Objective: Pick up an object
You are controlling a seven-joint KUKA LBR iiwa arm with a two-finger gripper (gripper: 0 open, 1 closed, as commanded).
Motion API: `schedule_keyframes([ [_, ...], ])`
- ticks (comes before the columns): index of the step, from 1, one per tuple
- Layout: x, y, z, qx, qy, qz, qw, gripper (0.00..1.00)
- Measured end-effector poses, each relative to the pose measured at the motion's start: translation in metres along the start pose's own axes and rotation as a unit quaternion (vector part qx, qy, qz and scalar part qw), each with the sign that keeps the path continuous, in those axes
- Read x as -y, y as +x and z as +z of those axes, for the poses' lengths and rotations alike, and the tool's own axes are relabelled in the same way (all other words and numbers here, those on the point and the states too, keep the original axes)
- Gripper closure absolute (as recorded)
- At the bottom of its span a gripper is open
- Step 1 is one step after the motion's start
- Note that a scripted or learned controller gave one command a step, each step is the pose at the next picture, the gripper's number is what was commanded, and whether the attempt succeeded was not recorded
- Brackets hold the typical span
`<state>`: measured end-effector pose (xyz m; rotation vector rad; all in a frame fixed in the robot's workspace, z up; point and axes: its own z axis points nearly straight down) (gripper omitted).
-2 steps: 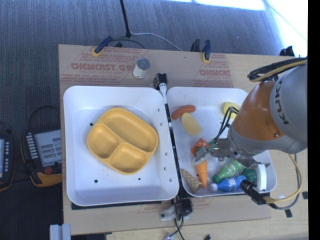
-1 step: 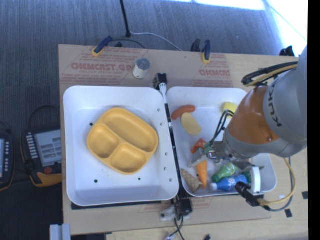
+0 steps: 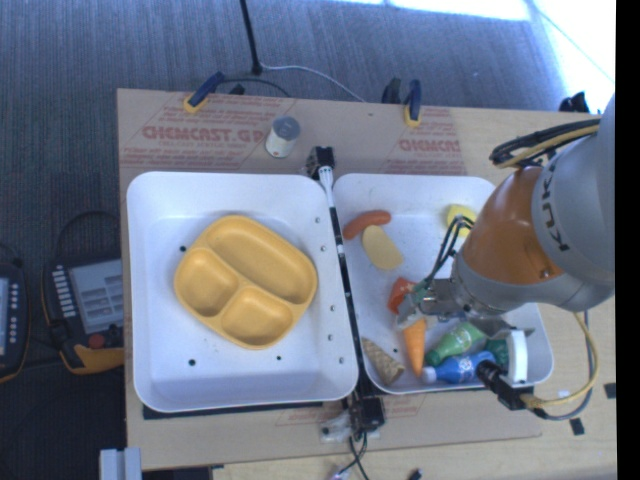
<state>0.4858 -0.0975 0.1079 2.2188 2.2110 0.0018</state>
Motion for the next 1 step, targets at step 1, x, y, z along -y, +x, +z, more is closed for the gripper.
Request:
schedule_keyframes([
  [1, -0.0010, 0.0671, -0.1269, -0.003, 0.003, -0.002, 1.0000, 1.00],
])
